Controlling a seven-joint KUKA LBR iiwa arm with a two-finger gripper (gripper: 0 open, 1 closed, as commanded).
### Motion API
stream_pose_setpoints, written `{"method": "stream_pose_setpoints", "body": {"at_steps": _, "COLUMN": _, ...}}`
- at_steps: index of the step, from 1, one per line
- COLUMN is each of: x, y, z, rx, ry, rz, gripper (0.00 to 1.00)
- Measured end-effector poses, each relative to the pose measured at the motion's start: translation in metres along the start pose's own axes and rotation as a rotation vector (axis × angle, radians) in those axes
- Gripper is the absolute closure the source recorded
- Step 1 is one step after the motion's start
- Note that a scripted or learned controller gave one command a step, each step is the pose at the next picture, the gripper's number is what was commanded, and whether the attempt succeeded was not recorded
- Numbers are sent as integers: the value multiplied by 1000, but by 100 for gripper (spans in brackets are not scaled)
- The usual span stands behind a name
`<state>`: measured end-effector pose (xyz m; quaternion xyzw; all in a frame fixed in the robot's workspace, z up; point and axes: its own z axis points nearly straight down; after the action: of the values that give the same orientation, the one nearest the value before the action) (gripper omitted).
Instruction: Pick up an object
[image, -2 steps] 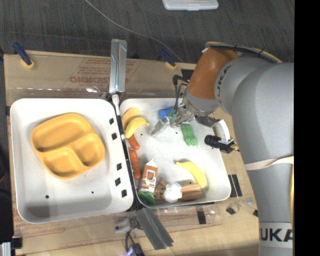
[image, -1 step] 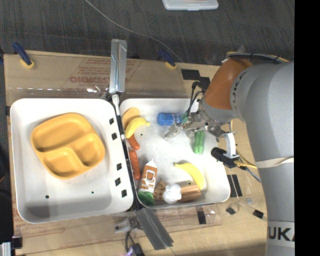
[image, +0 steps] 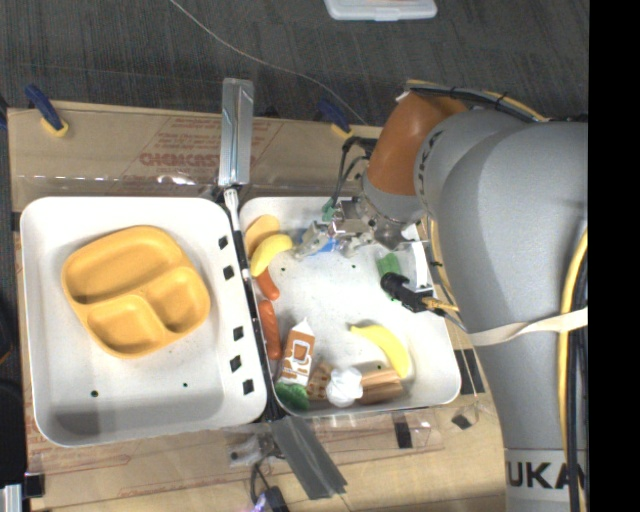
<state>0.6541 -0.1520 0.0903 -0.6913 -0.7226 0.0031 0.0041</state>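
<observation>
My gripper (image: 335, 232) hangs low over the far end of the right bin (image: 440, 385), just right of two yellow bananas (image: 263, 243) lying at the bin's far-left corner; whether my jaws are spread or pressed together I cannot tell from this angle. Nothing visibly sits in my grasp, so the pick looks barely begun, with the closing and lifting left. A yellow tray (image: 135, 288) lies in the left bin (image: 50, 420).
</observation>
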Motion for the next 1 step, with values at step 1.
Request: {"method": "stream_pose_setpoints", "body": {"at_steps": 1, "x": 7, "y": -3, "z": 2, "rx": 13, "ry": 1, "rz": -577, "gripper": 0}}
